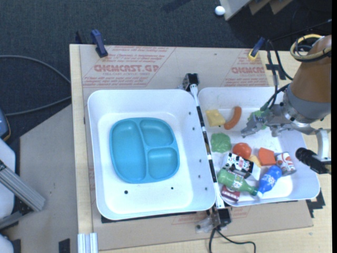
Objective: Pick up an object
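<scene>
Your claw (253, 124) hovers at the right bin's (308, 191) far side, just right of the toy sausage (233, 117); whether it is open, you cannot tell. The sausage looks light, stiff and slick, so take it across its narrow middle.

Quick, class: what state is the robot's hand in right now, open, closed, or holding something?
Hand: above the right bin, near the sausage; open or closed cannot be told, and nothing is seen held.
</scene>
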`<state>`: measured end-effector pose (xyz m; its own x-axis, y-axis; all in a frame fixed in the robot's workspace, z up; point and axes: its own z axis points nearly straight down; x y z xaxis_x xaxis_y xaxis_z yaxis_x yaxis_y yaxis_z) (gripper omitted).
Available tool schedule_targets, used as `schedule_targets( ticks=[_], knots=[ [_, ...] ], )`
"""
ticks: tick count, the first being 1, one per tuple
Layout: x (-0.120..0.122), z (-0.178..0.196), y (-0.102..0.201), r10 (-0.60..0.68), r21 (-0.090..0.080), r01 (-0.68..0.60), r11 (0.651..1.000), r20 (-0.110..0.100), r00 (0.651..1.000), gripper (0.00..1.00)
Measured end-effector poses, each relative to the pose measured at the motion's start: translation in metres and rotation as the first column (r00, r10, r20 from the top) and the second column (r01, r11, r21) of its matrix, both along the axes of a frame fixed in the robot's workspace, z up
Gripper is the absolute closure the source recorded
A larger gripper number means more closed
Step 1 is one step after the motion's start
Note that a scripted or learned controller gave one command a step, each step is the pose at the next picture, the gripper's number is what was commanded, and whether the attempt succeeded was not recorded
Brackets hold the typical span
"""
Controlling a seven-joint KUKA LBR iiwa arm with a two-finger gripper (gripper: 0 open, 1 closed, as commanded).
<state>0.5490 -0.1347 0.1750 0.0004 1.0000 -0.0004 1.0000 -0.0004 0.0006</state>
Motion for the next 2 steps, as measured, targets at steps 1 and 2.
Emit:
schedule_targets(
  ticks=[1, 2],
  knots=[
    [-0.038, -0.084, 0.043, 0.0, 0.001, 0.0, 1.0, -0.003, 1.0, 0.0],
    [-0.06, -0.088, 0.042, 0.0, -0.001, 0.0, 1.0, 0.011, 1.0, 0.0]
  ],
)
